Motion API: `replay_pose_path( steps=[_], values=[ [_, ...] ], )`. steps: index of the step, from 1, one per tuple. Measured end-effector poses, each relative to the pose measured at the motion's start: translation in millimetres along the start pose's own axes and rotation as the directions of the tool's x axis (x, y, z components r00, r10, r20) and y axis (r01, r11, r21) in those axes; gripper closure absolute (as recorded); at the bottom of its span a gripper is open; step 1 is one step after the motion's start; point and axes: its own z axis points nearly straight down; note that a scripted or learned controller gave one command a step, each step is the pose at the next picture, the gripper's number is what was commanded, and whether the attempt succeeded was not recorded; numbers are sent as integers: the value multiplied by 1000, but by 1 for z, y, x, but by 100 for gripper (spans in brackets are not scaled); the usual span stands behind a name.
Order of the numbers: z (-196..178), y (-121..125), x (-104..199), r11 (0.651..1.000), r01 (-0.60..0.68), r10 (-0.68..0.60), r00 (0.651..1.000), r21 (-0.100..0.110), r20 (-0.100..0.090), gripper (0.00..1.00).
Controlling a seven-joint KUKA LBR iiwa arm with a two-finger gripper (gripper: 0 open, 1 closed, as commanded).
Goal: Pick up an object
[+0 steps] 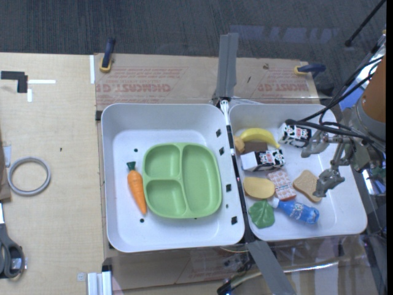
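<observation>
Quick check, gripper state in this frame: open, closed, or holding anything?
Gripper: open, nothing between its fingers; it hangs over the right bin, beside the bread slice.

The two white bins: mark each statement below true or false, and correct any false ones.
1. The carrot lies in the left bin, beside the green divided plate. True.
2. The banana sits on the green plate. False: it lies in the right bin, near the divider.
3. The blue bottle lies on its side in the right bin. True.
4. The gripper is over the left bin. False: it is over the right bin, close to the bread slice.
5. The roll of tape lies inside a bin. False: it lies on the wooden bench, left of both bins.
</observation>
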Motion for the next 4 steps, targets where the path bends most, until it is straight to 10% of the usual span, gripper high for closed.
replay_pose_path(
  steps=[1, 2, 3, 4],
  values=[
    [78, -21, -44, 950, -314, 314, 950, 1, -1, 0],
    [169, -22, -113, 824, -567, 567, 824, 0, 2, 0],
    [184, -13, -149, 648, -761, 761, 648, 3, 3, 0],
    [187, -10, -150, 217, -976, 976, 217, 13, -1, 0]
  ],
)
